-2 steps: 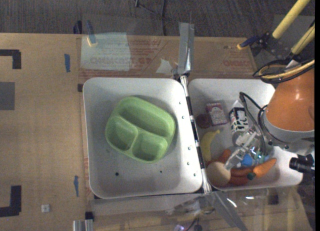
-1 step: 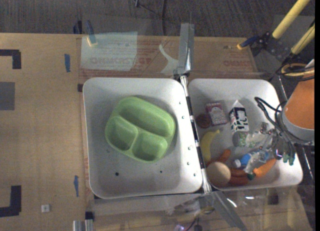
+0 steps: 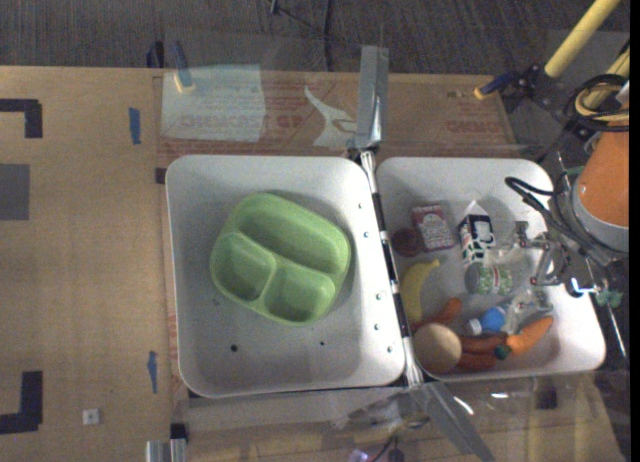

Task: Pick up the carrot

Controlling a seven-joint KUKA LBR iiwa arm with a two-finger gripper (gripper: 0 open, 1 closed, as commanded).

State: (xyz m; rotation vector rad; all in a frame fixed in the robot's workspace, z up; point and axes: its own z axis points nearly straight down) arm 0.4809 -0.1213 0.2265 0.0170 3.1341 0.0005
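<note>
The carrot (image 3: 530, 334) is orange with a green stub at its left end. It lies slanted near the front right corner of the right bin (image 3: 580, 350). My gripper (image 3: 534, 272) hangs over the right side of that bin, just behind the carrot and apart from it. The grey arm with its orange band (image 3: 610, 186) reaches in from the right edge. Nothing shows held in the gripper.
Crowding the carrot are a blue piece (image 3: 492, 322), a brown sausage (image 3: 480, 346) and a tan egg (image 3: 437, 346). Farther back lie a banana (image 3: 418, 288), a can (image 3: 490, 278), a milk carton (image 3: 477, 234) and a red box (image 3: 433, 227). The left bin (image 3: 200, 350) holds a green divided plate (image 3: 282, 258).
</note>
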